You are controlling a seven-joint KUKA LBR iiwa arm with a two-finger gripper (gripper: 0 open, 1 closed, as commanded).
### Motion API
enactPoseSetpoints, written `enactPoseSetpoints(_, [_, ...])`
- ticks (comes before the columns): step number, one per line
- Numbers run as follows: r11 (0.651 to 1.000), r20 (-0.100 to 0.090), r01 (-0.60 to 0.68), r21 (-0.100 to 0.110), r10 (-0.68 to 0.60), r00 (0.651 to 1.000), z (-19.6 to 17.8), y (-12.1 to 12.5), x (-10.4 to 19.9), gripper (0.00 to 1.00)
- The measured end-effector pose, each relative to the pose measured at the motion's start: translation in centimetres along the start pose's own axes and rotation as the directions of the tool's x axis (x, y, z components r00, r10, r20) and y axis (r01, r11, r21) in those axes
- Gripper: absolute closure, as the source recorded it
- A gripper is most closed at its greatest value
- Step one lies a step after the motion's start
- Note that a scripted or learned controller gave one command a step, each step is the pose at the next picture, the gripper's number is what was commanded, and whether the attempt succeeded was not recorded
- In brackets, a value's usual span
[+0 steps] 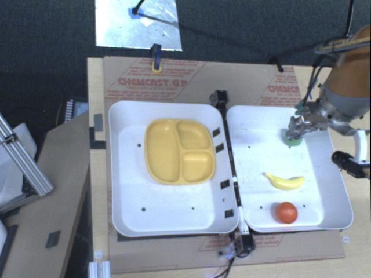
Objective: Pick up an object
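My gripper [297,130] is low over the far part of the right bin [330,178], directly above a small green object [294,139] that is mostly hidden under it. Only the green object's near edge shows below the gripper. Nearer the front of the same bin lies a yellow banana [285,182]. A red round fruit [286,212] sits just in front of the banana. Both are well apart from the gripper.
The left bin [124,172] holds a yellow divided plate [178,151] near its middle. A black divider with clips [227,155] runs between the two bins. The arm comes in over the right bin's far right corner.
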State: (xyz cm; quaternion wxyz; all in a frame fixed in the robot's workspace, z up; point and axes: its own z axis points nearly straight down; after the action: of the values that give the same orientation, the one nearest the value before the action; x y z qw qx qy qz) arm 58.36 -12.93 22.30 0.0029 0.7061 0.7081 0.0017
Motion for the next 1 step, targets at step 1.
enactPoseSetpoints(1, [1.0, 0.001, 0.001, -0.002, -0.001, 1.0, -6.3, -0.2, -0.56, 1.0])
